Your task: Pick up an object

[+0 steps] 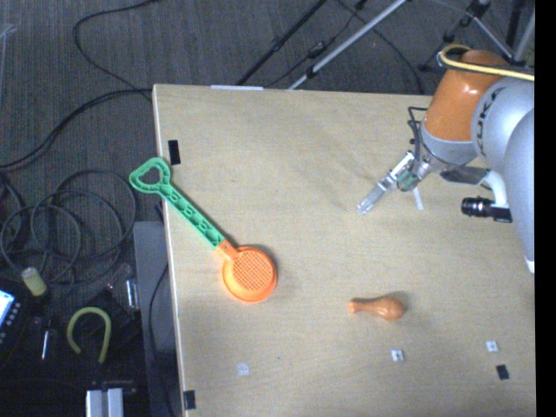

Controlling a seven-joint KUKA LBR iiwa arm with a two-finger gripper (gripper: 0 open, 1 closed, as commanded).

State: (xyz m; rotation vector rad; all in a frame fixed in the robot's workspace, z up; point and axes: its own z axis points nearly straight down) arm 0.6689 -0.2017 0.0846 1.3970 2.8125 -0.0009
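A toy sieve with a green handle (187, 208) and an orange round mesh head (249, 274) lies flat at the left of the tan bench top (304, 146). A small orange drumstick-shaped toy (380, 307) lies nearer the front, right of the middle. My gripper (393, 203) hangs over the right part of the bench, above and behind the drumstick toy and clear of it. Its fingers (373, 198) are spread open with nothing between them. The grey arm with its orange band (456, 102) comes in from the right.
The sieve's green handle loop reaches past the bench's left edge (161, 224). Cables, a green hook-shaped item (87, 328) and tripod legs (373, 16) lie on the dark floor to the left and behind. Small black and white markers (397, 354) dot the bench.
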